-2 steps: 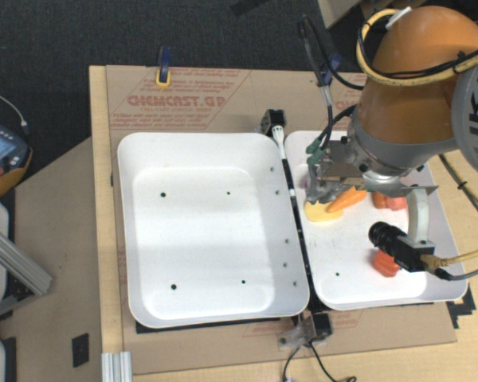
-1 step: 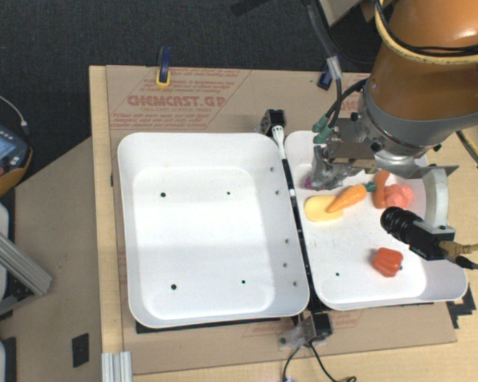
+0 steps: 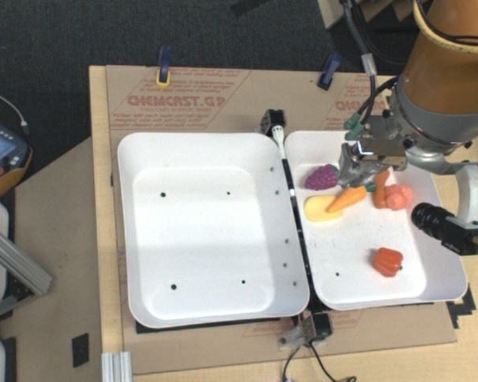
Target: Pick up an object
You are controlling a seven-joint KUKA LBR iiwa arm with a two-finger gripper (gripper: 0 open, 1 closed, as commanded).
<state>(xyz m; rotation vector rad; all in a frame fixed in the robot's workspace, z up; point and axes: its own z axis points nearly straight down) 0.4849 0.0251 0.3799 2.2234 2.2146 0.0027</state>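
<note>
Fingers: the gripper (image 3: 355,173) hangs low over the right bin (image 3: 430,289), at its upper middle; whether the fingers are apart or closed cannot be told, as the wrist body hides them.
Contact: the gripper tip sits directly above the top end of the orange carrot (image 3: 347,199); a grasp is not visible.
Carrot: orange, tapered, lying at a slant, its lower end resting on the yellow piece (image 3: 319,210).
Neighbours: purple grape bunch (image 3: 322,177) just left of the gripper; pink piece (image 3: 397,198) and a small orange piece (image 3: 380,189) just to its right, crowded together.
Open room: the red pepper (image 3: 388,262) lies well apart, lower in the right bin, with bare white floor around it.
Edges: the cluster lies near the divide between the bins; the yellow piece is close to the right bin's left wall.
Left bin (image 3: 135,213): white, shallow, bare floor with small dark dots.
Surface: brown cardboard sheet (image 3: 183,98) under both bins, clipped at its far edge.
Room: dark floor beyond.
</note>
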